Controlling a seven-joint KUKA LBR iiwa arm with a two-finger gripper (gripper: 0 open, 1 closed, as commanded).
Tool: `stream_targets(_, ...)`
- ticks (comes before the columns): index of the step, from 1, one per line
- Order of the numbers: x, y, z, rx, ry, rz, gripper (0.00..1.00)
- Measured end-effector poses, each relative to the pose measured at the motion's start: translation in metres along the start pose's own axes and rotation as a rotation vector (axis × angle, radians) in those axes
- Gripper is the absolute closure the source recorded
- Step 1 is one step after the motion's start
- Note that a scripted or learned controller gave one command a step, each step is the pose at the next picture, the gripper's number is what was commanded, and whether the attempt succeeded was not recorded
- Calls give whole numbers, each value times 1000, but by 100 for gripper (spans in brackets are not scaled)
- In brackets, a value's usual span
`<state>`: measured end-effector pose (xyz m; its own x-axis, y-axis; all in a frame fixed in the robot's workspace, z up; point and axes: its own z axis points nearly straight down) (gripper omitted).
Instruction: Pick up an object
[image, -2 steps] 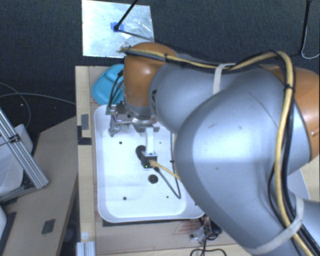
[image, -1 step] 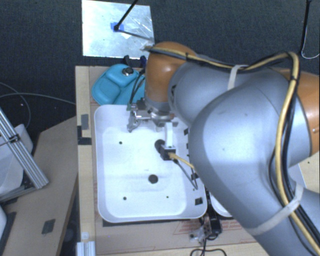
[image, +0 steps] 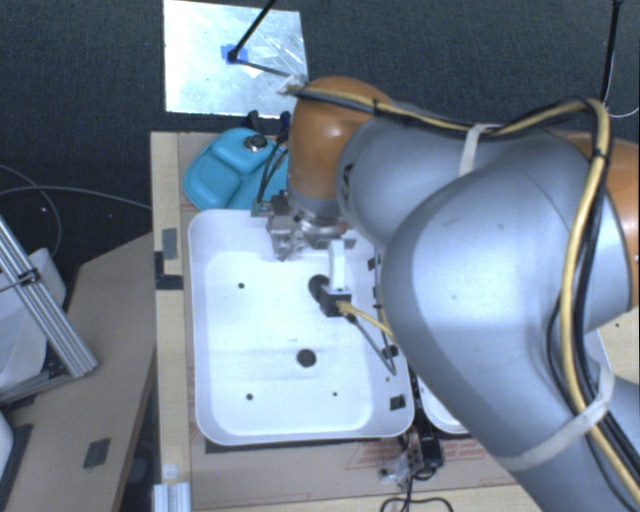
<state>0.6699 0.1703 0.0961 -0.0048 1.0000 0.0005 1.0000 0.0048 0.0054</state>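
A small dark object lies below the end effector.

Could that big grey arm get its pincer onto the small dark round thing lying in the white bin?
Probably yes. The small dark round thing lies alone on the open floor of the left white bin, with nothing over or beside it. The pincer hangs over the same bin, near its far edge.

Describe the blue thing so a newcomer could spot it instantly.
Start at the left white bin and go to its far edge. Just beyond it, on the bench, lies a blue plastic object, partly behind the arm's orange band. It is the scene's sole bright blue item.
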Motion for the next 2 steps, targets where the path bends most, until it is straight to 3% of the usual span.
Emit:
stream_targets(1, -42, -1, 12, 4, -1, 7, 100)
stream_targets(2, -48, -40, 12, 8, 0, 6, 100)
